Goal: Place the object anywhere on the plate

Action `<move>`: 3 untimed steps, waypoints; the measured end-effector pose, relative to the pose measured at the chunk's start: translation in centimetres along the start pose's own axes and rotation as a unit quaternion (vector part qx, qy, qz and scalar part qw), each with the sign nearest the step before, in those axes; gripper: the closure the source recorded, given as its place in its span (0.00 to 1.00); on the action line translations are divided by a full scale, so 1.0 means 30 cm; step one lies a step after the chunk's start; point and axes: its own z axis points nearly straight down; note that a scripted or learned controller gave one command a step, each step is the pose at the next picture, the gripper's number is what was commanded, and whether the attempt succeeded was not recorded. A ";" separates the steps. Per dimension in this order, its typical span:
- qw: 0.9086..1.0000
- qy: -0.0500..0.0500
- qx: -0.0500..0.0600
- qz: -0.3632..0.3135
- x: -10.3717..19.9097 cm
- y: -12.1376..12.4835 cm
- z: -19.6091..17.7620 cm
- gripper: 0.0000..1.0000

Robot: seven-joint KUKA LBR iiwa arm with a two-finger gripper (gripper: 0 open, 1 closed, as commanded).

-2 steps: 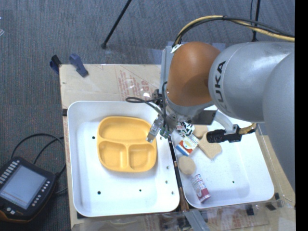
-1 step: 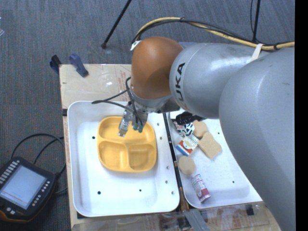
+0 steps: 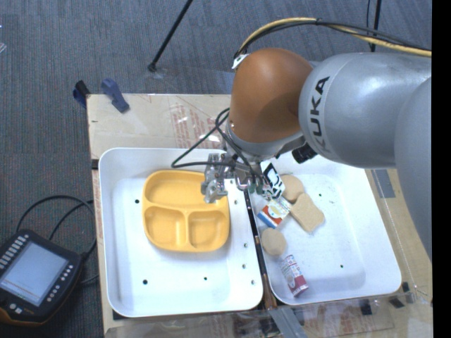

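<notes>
Risk of missing the plate [image 3: 186,220].
Hovering at plate's two o'clock rim; gripper [image 3: 213,186] grip cannot be told; possible drop outside.

A grey carpeted floor [image 3: 84,27] surrounds a pale wooden desk [image 3: 155,118] covered with clear plastic sheeting. A thin black stand leg [image 3: 173,28] slants across the carpet behind. At lower left lies a grey handheld control pendant [image 3: 32,277] with a black cable [image 3: 63,210]; a small blue object [image 3: 114,94], possibly a clamp, sits at the desk's far corner.
</notes>
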 end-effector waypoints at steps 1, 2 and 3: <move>0.961 -0.001 -0.001 -0.277 -0.079 0.039 0.083 1.00; 0.961 -0.001 -0.001 -0.276 -0.079 0.036 0.083 0.00; 0.962 -0.002 -0.003 -0.273 -0.083 0.039 0.051 1.00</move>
